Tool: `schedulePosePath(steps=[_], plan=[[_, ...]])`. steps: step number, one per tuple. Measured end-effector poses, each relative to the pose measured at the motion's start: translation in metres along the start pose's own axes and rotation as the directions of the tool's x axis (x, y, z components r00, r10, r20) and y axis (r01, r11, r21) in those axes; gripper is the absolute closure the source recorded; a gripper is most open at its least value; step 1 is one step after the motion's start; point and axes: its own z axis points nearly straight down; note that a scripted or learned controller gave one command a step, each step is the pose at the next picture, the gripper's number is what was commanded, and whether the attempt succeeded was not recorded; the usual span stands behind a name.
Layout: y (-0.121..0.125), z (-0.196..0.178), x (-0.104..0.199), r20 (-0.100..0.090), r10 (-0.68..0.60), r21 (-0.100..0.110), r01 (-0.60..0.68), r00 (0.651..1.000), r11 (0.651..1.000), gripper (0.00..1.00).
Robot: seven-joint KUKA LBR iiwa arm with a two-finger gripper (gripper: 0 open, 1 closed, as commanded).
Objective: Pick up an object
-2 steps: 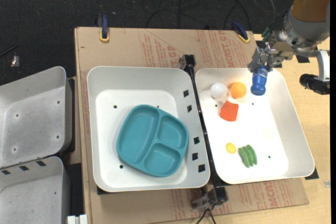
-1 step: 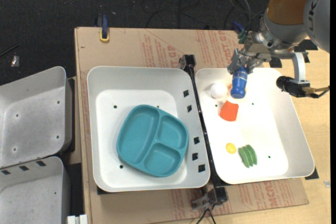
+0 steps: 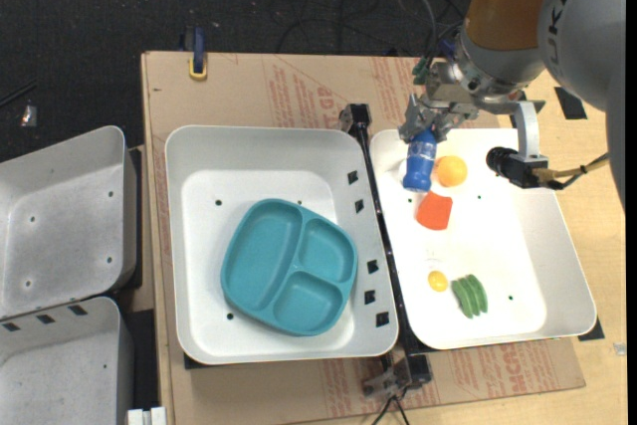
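While the end effector (image 3: pixel 430 124) is hanging over the right bin's (image 3: pixel 528 304) far-left corner, a blue bottle (image 3: pixel 419 164) is sitting between its fingers, so it's gripping that, right next to an orange ball (image 3: pixel 451 171) and red block (image 3: pixel 434 211).

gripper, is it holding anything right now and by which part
It cannot be told. The gripper sits right at the upper end of the blue bottle in the right bin, but a grip between the fingers is not visible.

Blue clamp (image 3: pixel 198 53) grips the cardboard sheet (image 3: pixel 279 85) (back left edge).
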Motion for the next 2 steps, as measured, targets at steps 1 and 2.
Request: schedulePosePath(steps=[1,2], plan=[[0.01,0.021,0.052,0.0,0.0,0.0,0.0,1.0,1.0,1.0],[0.018,0.036,0.103,0.0,0.0,-0.001,0.0,1.0,1.0,1.0]])
